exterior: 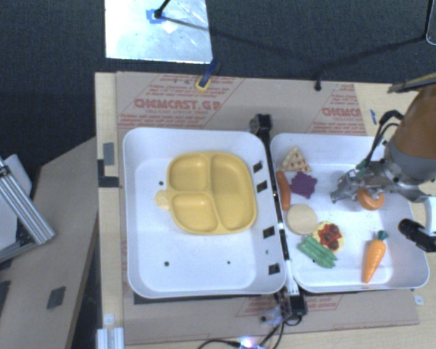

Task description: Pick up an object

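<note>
Cardboard (174, 97) printed with red lettering covers the bench under two shallow white bins that sit side by side. On the left, the left bin (142, 195) holds a yellow divided plate (207, 193) with three compartments, lying flat near the bin's middle. The right bin (407, 267) carries a scatter of toy food. Along its left wall lies a reddish sausage (283, 189), with a waffle wedge (295, 159) just above it and a purple piece (304, 185) beside them. Below these sits a round beige bun (301, 219), and next to it a small pizza slice (328, 235) with red and yellow topping, touching or nearly touching a green bean pod (317, 252) at the lower left. Further right, a carrot (374, 259) lies upright in the view, its green top pointing up. Above it, an orange round fruit (371, 199) rests on the bin floor right at the gripper (352, 185), whose metal fingers hang low over the bin, just left of the fruit; whether they are spread or closed cannot be told, and nothing is plainly seen between them. The grey arm (421, 151) with its orange band enters from the right edge.
</note>
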You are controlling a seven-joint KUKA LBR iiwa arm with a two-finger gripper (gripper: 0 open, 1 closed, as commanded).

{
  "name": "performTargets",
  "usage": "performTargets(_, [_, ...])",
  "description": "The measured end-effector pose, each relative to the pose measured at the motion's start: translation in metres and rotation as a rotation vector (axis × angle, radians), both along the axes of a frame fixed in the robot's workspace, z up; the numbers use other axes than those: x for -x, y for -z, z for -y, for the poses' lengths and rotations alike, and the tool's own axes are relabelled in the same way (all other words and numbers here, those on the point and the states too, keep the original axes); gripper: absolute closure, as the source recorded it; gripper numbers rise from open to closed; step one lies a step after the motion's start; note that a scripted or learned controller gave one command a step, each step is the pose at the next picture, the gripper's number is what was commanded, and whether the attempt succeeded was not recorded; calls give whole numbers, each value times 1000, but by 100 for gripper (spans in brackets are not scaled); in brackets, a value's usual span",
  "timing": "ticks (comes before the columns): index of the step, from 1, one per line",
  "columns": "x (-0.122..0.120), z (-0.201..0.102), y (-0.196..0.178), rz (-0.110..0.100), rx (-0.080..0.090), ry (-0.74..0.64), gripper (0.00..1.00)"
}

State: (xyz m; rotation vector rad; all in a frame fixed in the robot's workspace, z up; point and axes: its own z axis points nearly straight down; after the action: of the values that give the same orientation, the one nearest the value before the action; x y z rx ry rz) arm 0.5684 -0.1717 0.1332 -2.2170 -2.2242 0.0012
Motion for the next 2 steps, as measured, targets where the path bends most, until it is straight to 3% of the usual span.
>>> performTargets(1, [-4, 2, 46, 13, 5, 2, 0])
performTargets(2, [-6, 4, 31, 23, 13, 2, 100])
